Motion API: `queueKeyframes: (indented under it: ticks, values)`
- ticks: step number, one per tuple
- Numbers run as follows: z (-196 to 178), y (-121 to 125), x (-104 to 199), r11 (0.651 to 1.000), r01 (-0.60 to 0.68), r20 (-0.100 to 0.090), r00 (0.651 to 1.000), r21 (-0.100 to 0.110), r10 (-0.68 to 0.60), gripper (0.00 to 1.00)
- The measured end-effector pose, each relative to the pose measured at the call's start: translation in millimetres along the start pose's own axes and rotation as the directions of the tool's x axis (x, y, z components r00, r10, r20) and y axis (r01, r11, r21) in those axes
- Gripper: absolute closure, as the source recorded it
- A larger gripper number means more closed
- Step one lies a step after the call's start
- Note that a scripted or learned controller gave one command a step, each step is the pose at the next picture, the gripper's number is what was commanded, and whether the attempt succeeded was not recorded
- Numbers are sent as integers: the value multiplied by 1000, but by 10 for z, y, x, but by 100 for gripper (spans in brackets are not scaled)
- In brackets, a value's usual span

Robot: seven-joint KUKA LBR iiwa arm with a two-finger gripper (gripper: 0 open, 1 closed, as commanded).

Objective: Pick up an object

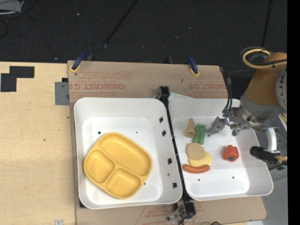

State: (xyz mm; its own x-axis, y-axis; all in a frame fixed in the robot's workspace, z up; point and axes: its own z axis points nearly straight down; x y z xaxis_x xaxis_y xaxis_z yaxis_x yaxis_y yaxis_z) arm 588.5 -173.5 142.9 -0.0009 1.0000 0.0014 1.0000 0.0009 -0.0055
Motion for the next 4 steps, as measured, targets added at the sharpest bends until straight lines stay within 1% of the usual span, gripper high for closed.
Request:
queueKeyframes:
  ticks: [1, 2, 3, 4]
  values:
    - [527, -6, 7, 1000, 0, 1, 1000, -1, 0, 0]
    - [400, 2, -2, 1000, -2, 2, 1000, -5, 2, 100]
    - [-216, -23, -43, 1000, -2, 3, 1000, -10, 2, 100]
    - [-841, 11, -55, 1000, -1, 3, 1000, -11, 1, 100]
